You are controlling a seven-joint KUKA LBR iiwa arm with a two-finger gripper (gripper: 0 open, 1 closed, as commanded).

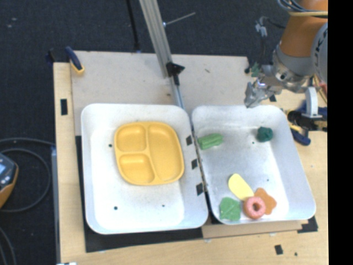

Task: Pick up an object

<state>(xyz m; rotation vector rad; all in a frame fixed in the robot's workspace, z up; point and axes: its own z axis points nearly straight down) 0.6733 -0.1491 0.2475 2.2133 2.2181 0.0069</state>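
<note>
Camera view looking down on the surface (127,76) has the two white bins side by side. Left bin (96,203) holds a yellow divided plate (149,152). Right bin (287,164) has all the small stuff: a green roll (210,142) near its left wall, a dark green lump (265,133) toward the far right corner, and a cluster at the near edge with a yellow oval piece (240,185), a green leafy piece (230,208), a pink donut (255,207) and an orange piece (268,199) touching each other.

The tool (255,96) hangs over the far rim of the right bin, above everything and nothing between its tips as far as I can see. Honestly too small and blurry to say if it's open or closed, so I can't tell.

Looks to me like the approach stage, no pick done yet. Closest candidate is the dark green lump, sitting alone, so I'd guess an easy target: move inward over it, drop straight down, close. The cluster at the front seems riskier since the pieces crowd each other
</note>
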